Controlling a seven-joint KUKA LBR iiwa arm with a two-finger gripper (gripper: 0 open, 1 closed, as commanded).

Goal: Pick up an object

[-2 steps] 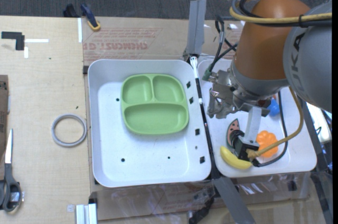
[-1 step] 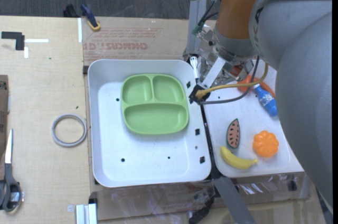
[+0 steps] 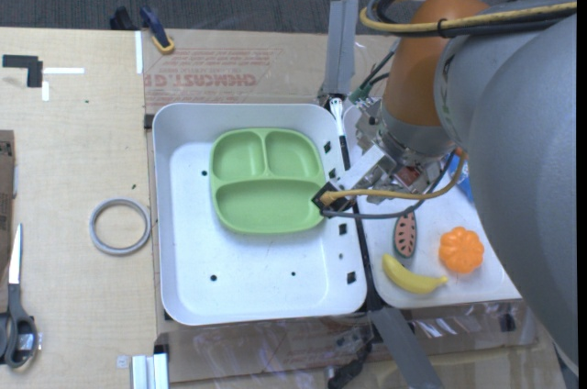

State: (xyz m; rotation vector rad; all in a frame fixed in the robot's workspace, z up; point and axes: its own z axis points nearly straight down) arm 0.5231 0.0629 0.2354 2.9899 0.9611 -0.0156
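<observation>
Pale wooden bench (image 3: 73,149) bearing two white bins. Over the right bin (image 3: 429,231), the gripper (image 3: 399,167); open or shut, impossible to tell. Just below it, untouched: watermelon slice (image 3: 404,234), banana (image 3: 413,275), orange pumpkin (image 3: 460,250). Off to its left, green divided plate (image 3: 267,180) in the left bin (image 3: 248,272).

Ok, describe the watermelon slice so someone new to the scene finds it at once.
Go to the right-hand white bin, its near end below the arm. The watermelon slice lies just above the yellow banana, left of the orange pumpkin: the only piece with a red face and green rind.
</observation>
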